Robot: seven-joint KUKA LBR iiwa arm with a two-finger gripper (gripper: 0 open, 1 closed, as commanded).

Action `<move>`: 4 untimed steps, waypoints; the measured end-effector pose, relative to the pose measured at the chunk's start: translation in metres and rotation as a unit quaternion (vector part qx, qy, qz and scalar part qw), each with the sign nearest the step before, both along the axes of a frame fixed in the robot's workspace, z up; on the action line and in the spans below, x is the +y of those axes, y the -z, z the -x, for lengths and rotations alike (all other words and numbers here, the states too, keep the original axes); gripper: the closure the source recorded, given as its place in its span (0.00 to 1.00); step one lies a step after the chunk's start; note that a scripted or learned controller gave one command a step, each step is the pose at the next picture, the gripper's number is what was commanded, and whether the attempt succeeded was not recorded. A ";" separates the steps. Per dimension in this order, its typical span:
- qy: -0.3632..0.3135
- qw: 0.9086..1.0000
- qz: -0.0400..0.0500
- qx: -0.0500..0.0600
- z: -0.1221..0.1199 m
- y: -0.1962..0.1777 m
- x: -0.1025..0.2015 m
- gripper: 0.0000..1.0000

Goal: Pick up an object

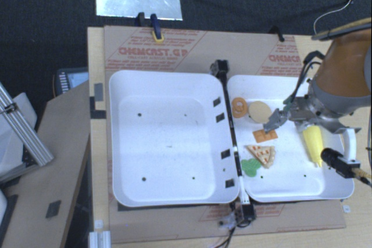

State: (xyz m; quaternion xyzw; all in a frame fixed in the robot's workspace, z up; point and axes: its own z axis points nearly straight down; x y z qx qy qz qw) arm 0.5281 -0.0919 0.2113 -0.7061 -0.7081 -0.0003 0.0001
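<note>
Dark carpet surrounds your tabletop (pixel 192 46), which is covered by a printed cardboard sheet and carries two shallow white bins side by side. You see the left bin (pixel 125 90) with nothing but bare floor and a few small holes. Next to it, touching along a black clipped seam, the right bin (pixel 290 189) holds all the objects.

Your arm (pixel 346 72) comes in from the right, its orange band sitting above the grey wrist, and it hangs over the right bin's upper right part. The claw (pixel 273 122) points down and left, its tip just above the orange cracker; you cannot tell from here whether its fingers are spread or pressed together, and nothing visibly sits between them.

Among the objects, you have a yellow banana-like piece (pixel 313 143) lying lengthwise near the right wall. A round tan cookie (pixel 260 110) lies near the top, with an orange ring (pixel 239 106) just beside it on its left. A pizza slice (pixel 261 154) lies below the middle, touching a green leafy piece (pixel 250 167). An orange cracker (pixel 265 136) sits between cookie and slice.
</note>
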 end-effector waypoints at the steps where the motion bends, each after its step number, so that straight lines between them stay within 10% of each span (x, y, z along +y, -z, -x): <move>1: -0.001 1.000 0.000 -0.001 -0.001 -0.011 0.000 1.00; 3: -0.005 1.000 -0.002 -0.002 0.001 -0.113 0.140 1.00; 4: -0.003 1.000 -0.001 -0.008 -0.002 -0.231 0.164 1.00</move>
